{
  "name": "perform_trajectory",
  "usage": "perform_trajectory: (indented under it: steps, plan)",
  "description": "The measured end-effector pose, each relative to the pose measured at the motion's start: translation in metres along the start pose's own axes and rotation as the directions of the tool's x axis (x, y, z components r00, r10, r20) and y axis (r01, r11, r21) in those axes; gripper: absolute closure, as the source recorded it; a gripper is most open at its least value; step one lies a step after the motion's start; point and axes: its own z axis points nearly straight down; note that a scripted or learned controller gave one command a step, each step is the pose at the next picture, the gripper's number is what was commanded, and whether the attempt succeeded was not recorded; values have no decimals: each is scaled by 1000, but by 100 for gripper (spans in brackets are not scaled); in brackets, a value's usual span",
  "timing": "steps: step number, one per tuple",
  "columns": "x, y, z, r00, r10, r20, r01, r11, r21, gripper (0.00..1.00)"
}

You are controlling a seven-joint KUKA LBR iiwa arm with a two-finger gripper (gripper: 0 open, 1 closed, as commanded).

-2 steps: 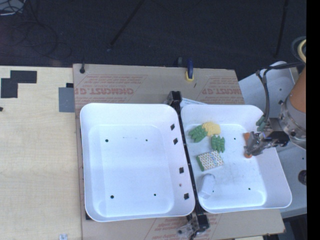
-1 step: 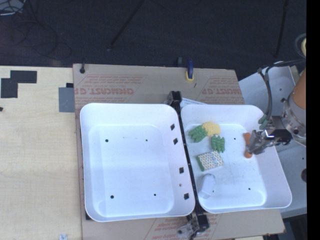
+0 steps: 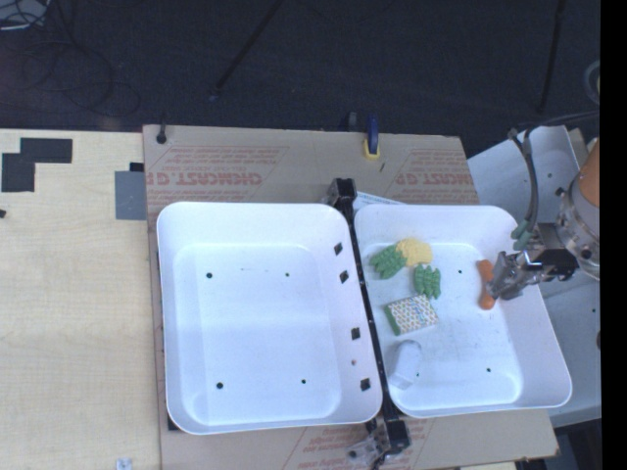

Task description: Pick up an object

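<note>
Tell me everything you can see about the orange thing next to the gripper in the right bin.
The orange object is small, elongated and bright orange, too blurred to tell its material. It stands roughly upright along the right side of the right bin, its lower end rounded. The gripper is right against its right side; whether the fingers close on it cannot be told. It lies apart from the green, yellow and patterned pieces further left.

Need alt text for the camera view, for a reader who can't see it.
The gripper sits at the right edge of the right bin, beside an orange object. That bin also holds two green toys, a yellow toy, a patterned block and a white object. The left bin lies alongside.
</note>
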Motion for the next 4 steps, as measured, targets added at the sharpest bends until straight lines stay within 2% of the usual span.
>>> perform_trajectory:
  steps: [3, 4]
  plan:
    - [-2, -1, -27, 1000, -23, -1, 23, 1000, 10, 100]
    - [81, 34, -12, 1000, 7, 2, -7, 1000, -20, 100]
